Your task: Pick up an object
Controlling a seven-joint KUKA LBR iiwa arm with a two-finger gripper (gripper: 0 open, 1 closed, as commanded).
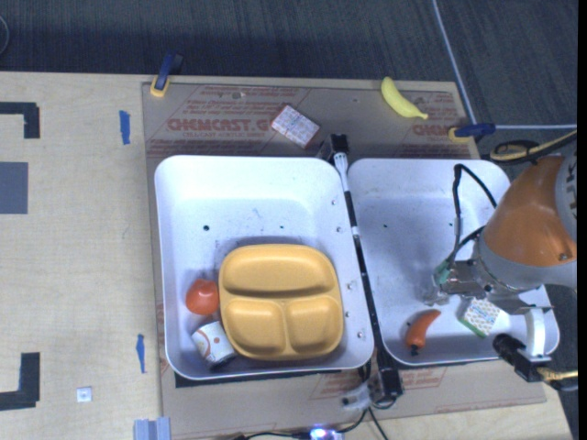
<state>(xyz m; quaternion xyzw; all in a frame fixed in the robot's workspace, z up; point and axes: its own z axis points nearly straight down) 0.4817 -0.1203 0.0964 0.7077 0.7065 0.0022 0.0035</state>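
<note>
Camera view: red "CHEMCAST" print reads on the brown board [229, 122] behind the bins. The task object, a small orange carrot-shaped piece [420, 326] with a dark tip, smooth and plastic-looking, lies near the front wall of the right bin [404, 209]. Gripper [456, 284] sits just beside it to the right; cannot tell its state. Left bin [248, 191] holds a glossy yellow three-compartment tray [280, 299], an orange ball [202, 296] and a white cup [213, 341].

The grey arm [541, 236] with its orange band reaches in from the right, wrist bent downward; its two-finger gripper [449, 287] hangs low at the arm's left end.
</note>
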